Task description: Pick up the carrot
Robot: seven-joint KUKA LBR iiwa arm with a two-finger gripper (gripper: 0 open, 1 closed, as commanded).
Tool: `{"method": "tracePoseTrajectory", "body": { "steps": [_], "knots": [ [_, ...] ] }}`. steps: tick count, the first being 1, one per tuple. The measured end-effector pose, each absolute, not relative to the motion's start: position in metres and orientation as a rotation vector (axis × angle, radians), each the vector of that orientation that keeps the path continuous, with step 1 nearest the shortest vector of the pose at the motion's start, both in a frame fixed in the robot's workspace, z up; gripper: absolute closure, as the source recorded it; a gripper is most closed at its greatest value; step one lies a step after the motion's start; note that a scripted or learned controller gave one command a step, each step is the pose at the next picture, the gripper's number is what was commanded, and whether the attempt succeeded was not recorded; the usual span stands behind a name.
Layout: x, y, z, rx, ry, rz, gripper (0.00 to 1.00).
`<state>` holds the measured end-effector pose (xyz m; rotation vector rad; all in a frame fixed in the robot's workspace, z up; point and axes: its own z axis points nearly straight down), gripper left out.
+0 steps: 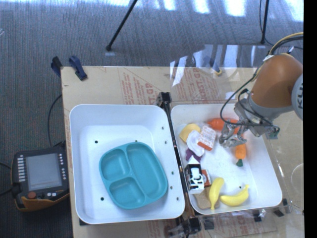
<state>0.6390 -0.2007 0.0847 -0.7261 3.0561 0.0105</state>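
Observation:
The carrot (240,152) is a short orange piece with a green tip pointing toward the front, lying in the right white bin (265,180) near its right wall. My gripper (233,137) hangs just above and behind the carrot's orange end, under the grey wrist and orange band (275,81). The wrist hides how the gripper meets the carrot, and I cannot tell whether they touch.
An orange item (216,123), a yellow wedge (188,132) and a white-and-red packet (205,138) lie left of the gripper. Two bananas (233,199), a small black-and-white carton (195,177) and a brown slice (202,201) sit at the bin's front. The left bin (84,128) holds a teal divided plate (132,175).

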Motion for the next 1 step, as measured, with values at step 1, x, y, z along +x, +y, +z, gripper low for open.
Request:
{"method": "tracePoseTrajectory", "body": {
  "steps": [1],
  "knots": [
    [0.6389, -0.2015, 0.0851, -0.723, 3.056, 0.01, 0.0]
  ]
}}
